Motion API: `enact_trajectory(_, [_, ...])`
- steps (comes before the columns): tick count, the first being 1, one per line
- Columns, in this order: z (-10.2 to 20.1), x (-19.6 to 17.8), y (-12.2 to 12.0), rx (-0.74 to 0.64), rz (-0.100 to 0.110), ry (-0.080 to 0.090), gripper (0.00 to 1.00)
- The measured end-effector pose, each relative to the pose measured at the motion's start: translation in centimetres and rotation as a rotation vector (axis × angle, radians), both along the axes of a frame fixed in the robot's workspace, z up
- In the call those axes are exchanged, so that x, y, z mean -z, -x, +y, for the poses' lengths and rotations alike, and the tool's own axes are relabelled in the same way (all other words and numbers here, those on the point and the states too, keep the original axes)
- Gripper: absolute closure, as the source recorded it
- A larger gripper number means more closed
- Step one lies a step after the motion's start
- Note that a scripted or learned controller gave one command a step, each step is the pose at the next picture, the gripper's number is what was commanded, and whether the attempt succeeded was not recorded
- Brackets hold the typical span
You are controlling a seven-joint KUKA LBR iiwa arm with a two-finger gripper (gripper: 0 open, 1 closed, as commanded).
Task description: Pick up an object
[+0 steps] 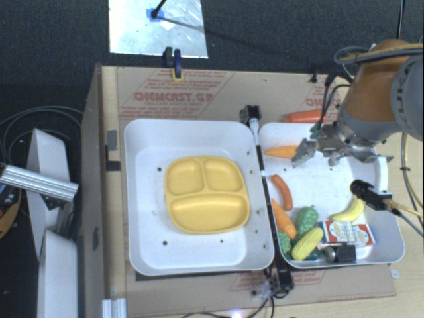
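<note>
so the arm (387,91) comes in from the right and its gripper (322,149) hangs over the back part of the right bin (391,244), and honestly i can't tell what state it's in, it's just a blurry grey lump from here. the pickable stuff sits in that right bin: an orange carrot (281,152) just left of the gripper, a red sausage (282,191), another carrot (283,218), a green veggie (306,217), a corn cob (307,243), a banana (349,211) and a little carton (347,232) toward the front. the left bin (142,244) has a yellow divided plate (206,194) in the middle.
</note>
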State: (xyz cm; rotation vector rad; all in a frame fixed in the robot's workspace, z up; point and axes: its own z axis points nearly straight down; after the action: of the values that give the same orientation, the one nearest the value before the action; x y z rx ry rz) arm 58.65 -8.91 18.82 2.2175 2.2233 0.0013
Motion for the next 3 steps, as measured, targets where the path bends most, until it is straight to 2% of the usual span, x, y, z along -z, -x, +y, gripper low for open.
enact_trajectory(1, [0.5, 9.8, -0.1, 0.001, -0.013, 0.0, 0.0])
enact_trajectory(2, [0.5, 8.6, -0.4, 0.001, -0.023, 0.001, 1.0])
enact_trajectory(3, [0.5, 8.6, -0.4, 0.001, -0.022, 0.001, 0.0])
